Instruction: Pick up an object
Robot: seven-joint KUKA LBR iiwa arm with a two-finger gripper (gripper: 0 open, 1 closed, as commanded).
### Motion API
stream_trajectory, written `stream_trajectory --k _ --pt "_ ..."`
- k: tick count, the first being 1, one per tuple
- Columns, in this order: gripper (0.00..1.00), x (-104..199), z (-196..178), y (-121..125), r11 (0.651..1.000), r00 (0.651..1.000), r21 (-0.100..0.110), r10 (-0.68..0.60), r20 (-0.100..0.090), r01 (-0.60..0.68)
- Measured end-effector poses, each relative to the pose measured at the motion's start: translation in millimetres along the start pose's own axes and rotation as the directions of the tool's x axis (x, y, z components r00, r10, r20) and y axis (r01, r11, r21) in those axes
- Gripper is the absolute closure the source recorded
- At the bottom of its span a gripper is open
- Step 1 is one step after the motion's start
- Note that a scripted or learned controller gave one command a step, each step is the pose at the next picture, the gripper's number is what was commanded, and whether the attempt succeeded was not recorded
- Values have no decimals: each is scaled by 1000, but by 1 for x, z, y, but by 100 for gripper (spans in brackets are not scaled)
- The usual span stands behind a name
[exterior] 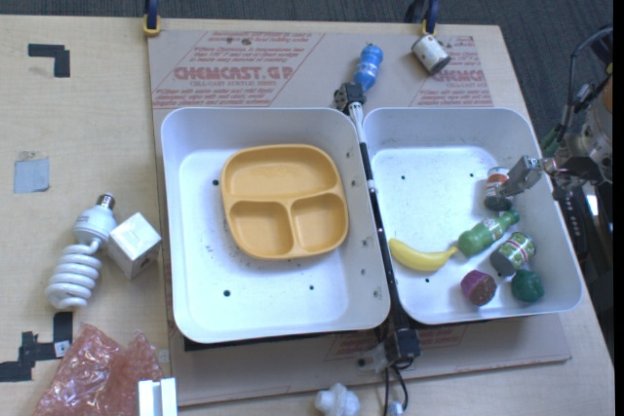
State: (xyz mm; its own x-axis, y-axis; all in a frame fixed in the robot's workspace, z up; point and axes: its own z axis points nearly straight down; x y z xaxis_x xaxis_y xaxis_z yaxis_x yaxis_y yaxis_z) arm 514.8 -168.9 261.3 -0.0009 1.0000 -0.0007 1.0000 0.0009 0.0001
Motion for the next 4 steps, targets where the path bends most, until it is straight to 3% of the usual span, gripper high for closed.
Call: stream_trajectory --k 1,2,3,4 --pt "0 13 162 -33 1000 1000 0 2 -1 -2" --pt "0 19 89 48 1000 1000 -1 0 0 0" --pt "0 64 163 -31 1000 1000 -11 4 1 -4" --pt "100 64 153 -30 1000 1000 -14 5 1 -5"
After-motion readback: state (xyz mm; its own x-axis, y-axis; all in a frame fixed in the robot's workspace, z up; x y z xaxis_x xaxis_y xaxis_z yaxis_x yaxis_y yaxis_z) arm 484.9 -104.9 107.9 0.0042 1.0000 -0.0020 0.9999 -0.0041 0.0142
